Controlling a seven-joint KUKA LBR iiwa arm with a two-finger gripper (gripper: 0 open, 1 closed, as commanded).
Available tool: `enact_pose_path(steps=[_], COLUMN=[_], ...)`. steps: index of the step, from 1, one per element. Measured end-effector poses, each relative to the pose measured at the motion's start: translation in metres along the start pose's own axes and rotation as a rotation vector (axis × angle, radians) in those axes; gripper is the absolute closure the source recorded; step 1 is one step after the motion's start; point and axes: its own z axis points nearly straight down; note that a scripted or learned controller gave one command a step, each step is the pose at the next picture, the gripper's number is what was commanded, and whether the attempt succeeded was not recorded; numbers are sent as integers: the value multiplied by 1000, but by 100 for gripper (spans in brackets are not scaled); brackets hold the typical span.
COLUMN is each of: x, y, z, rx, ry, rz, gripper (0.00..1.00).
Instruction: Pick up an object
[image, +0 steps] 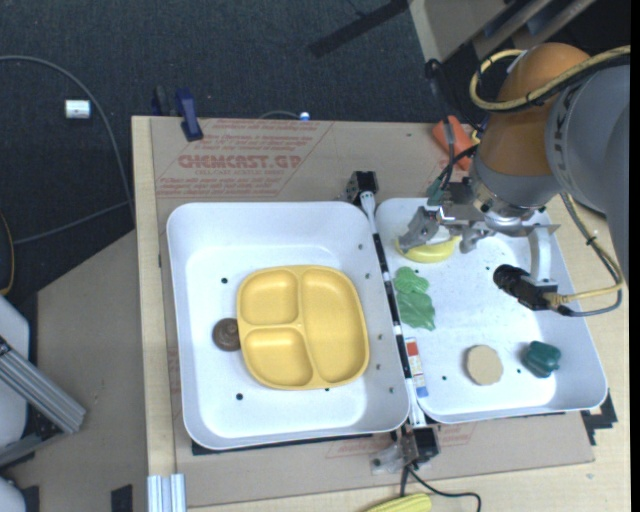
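- My arm (560, 110), grey with its orange band, reaches in from the right and hangs over the far end of the right bin (575, 375).
- My gripper (436, 232) is low over that bin's far left corner, right at a yellow object (430, 250) that lies there.
- One metal finger (418, 232) comes down onto the left end of the yellow object, and the gripper body hides the rest of that area, so I cannot tell whether I am spread apart or closed together, nor whether the yellow object sits between my fingers.
- A green leafy-looking item (413, 297) lies along the left wall of the right bin, just nearer the camera than the yellow object and apart from it.
- A tan round piece (484, 364) sits toward the near end of the right bin, with a small dark green object (542, 357) just beside it on its right.
- A black part on a cable (520, 284) hangs over the middle right of that bin.
- The left bin (200, 240) holds a yellow divided plate (300, 325) with three compartments, in the middle of the bin.
- A small brown round thing (227, 334) touches the plate's left edge.
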Motion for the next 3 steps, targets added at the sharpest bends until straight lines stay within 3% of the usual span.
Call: enact_pose_path(steps=[1,2,3], x=[2,-48,1], y=[-70,-29,42], z=[0,93,-2], rx=[1,1,-5], ry=[1,0,0], rz=[1,1,-2], gripper=[0,0,0])
